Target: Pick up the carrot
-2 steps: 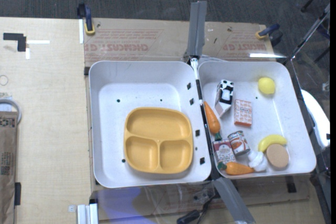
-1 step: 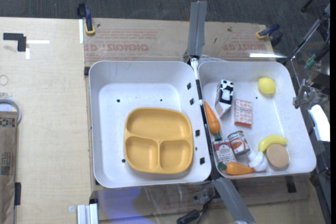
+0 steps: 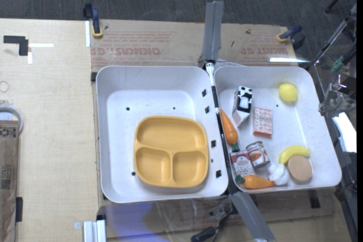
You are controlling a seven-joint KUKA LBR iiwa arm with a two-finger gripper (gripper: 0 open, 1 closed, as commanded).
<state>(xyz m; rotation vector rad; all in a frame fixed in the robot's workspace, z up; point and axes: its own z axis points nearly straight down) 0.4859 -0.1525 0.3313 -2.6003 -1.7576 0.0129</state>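
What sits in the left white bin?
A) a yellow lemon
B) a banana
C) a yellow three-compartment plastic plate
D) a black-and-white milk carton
C: the yellow three-compartment plastic plate lies in the left white bin; the lemon, milk carton and banana all lie in the right white bin.

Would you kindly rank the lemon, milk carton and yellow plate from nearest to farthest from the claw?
1. Lemon: far corner of the right bin, closest to the claw at that bin's right rim.
2. Milk carton: same bin, left side.
3. Yellow plate: left bin.
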